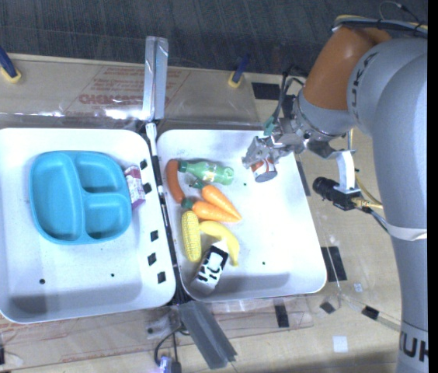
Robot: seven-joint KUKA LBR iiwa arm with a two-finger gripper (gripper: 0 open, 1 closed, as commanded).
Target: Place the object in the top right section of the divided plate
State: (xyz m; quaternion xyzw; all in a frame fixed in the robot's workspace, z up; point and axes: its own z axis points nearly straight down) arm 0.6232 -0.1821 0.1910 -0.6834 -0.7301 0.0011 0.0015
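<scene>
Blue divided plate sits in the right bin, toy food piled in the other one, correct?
Not quite. The camera view shows the blue divided plate in the left bin, not the right. The toy food, including the carrot, corn and banana, is piled in the other one, the right bin.

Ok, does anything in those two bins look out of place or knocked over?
One thing: a small packet sits wedged between the blue divided plate and the left bin's right wall. The toy food lies piled in the right bin.
</scene>
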